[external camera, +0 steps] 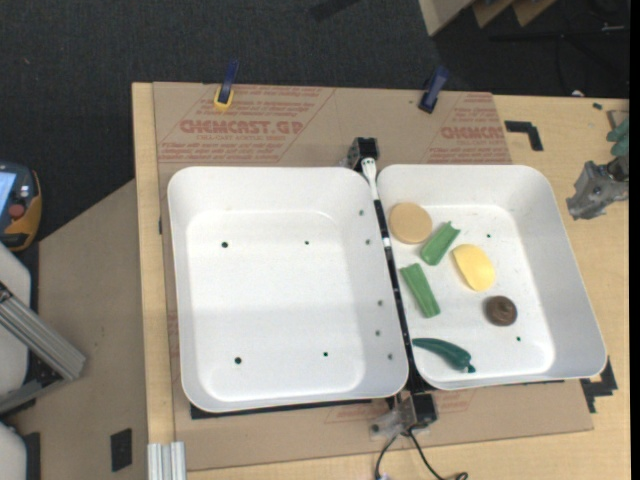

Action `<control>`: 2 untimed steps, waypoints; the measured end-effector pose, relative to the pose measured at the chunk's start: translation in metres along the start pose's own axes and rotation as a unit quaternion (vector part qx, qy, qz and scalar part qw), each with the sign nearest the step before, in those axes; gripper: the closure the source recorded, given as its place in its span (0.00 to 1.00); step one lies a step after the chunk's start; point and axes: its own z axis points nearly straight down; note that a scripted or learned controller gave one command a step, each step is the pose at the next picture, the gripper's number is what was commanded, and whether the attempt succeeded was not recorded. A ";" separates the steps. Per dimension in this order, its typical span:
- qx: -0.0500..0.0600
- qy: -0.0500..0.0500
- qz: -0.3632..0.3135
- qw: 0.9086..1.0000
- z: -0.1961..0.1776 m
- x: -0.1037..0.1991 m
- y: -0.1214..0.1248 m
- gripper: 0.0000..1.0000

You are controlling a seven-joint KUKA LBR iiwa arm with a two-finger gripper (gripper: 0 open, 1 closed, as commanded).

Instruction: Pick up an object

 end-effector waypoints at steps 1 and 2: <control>-0.001 0.000 0.000 1.000 -0.024 0.047 0.000 1.00; 0.000 0.000 0.000 1.000 -0.038 0.100 0.000 1.00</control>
